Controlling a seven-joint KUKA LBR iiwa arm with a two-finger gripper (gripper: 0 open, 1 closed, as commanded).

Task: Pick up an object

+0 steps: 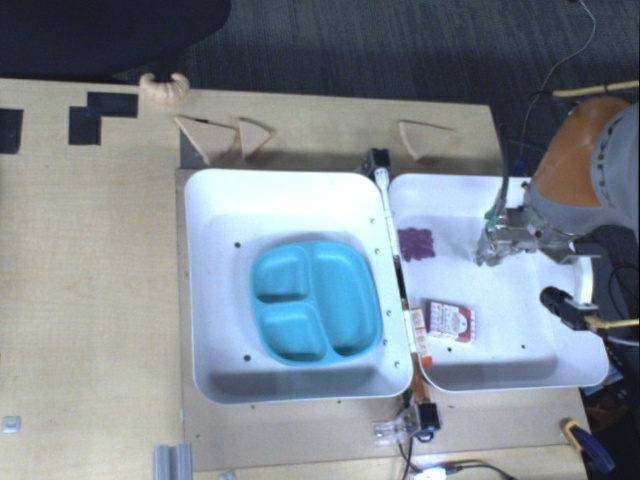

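Camera view, looking down on both bins. Item one: my pincer (497, 245), metal-grey, hanging over the upper right part of the right-hand shallow white plastic bin (520, 368); whether its tips are spread or pressed together I cannot tell from this angle, and nothing is seen between them. Item two: my grey arm with its orange band (578, 163), entering from the right edge. Item three: small purple knobbly object (416, 243), lying on the right bin's floor near its left wall, to the left of my pincer and apart from it. Item four: flat red-and-white printed packet (449, 320), lying lower in the same bin, below the purple object. Item five: left-hand shallow white plastic bin (215, 298), holding a light-blue plastic tray with three compartments (316, 300), resting near its middle. Item six: pale wooden counter (90, 298), bearing both bins side by side.
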